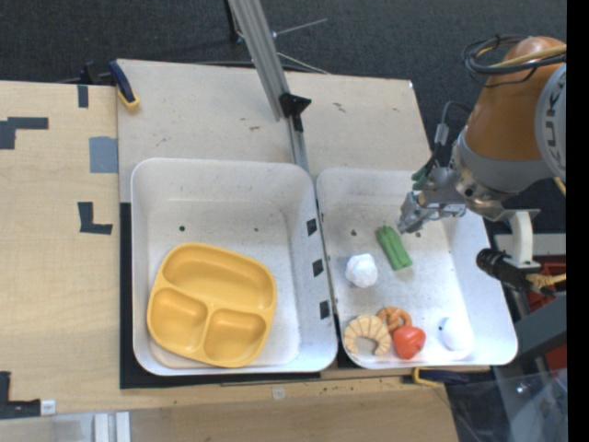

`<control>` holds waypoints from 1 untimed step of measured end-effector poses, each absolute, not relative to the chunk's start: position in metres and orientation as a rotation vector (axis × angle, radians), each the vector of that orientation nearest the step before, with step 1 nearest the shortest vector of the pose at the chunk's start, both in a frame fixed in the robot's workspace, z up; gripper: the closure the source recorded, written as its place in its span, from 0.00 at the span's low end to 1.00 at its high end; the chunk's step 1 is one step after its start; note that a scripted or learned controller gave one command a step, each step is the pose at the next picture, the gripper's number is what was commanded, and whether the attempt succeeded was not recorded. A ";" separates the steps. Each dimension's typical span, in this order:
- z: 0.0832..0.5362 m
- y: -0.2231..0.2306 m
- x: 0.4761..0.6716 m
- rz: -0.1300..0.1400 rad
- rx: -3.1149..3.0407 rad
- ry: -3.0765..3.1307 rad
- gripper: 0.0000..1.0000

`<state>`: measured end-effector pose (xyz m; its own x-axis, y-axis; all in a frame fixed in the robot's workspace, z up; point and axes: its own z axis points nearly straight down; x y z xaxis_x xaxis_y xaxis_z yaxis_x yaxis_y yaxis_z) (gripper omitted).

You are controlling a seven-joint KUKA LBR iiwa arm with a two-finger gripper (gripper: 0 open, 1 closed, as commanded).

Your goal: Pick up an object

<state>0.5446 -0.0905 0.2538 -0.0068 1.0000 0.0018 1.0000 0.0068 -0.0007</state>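
Five objects in the right bin (479, 274) | risk — the gripper (411, 217) could clip the bin's wall or nudge the green block (394, 248) aside | pose — arm reaches from right, wrist tilted down, gripper just above the block's upper end | grip: cannot tell
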 end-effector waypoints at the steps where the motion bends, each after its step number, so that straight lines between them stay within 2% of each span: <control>1: 0.248 -0.045 0.533 0.002 -2.214 -2.226 1.00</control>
